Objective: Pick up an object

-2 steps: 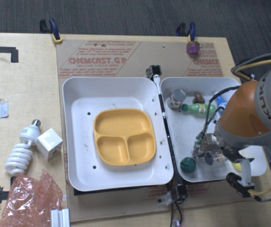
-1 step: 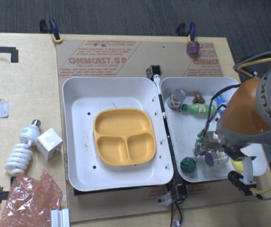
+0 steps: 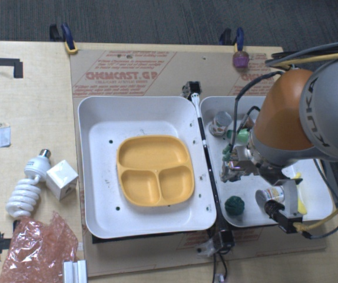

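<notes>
Gripper point(image 3: 232, 168) low in right bin point(image 3: 239, 220); dark green ball point(image 3: 235, 204) just below it, apart. Finger state: cannot tell.

floor: dark grey carpet point(image 3: 157, 7) across top of frame | tabletop point(image 3: 22, 111): pale wood, left and centre | brown printed sheet point(image 3: 128, 69) clamped at its upper edge | light: even, soft
</notes>
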`<state>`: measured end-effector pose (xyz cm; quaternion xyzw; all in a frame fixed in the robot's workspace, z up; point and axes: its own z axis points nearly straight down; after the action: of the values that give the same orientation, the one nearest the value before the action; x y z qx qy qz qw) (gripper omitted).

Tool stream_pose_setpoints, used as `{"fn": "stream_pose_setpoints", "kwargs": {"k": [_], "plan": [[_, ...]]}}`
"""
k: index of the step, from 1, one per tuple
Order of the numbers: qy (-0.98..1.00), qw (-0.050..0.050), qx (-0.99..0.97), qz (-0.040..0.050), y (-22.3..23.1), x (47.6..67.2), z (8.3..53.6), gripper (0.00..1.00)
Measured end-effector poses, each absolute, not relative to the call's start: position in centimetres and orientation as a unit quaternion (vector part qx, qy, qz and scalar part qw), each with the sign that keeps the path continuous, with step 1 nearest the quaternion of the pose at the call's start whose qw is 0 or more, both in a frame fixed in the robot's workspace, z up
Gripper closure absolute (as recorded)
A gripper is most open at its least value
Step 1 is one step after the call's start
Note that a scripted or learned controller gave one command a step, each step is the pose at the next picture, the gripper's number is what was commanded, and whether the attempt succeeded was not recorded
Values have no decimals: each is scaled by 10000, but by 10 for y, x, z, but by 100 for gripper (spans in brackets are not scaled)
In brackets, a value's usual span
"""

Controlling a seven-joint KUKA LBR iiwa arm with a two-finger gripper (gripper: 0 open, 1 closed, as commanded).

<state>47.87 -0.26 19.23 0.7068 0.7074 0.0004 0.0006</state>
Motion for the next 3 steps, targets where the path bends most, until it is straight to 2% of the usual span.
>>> {"fn": "stream_pose_setpoints", "kwargs": {"k": [1, 2, 3], "plan": [[7076, 6, 7067, 4, -3, 479, 192, 0], [7075, 5, 7067, -5, -66, 555, 192, 0], [7067, -1, 7075, -4, -95, 534, 92, 0]]}}
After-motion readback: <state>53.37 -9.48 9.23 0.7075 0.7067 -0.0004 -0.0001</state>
